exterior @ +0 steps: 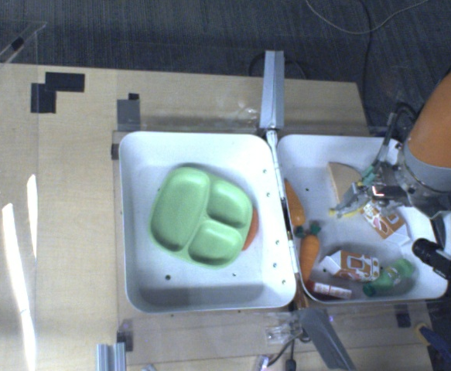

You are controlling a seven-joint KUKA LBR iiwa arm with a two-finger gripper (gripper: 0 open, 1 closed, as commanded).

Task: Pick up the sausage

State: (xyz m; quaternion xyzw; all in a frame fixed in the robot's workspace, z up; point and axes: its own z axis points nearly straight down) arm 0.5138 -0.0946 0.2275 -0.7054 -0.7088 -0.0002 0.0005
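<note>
Sausage lies along right bin's left wall, at 9 o'clock from end effector, apart. End effector finger opening: cannot tell; nothing visibly held.

Probably a lab: bench, two bins, cables.

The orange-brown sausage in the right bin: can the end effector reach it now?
Probably yes: nothing covers the long orange-brown sausage, and the end effector hangs over the same white bin, though its wall is close.
</note>
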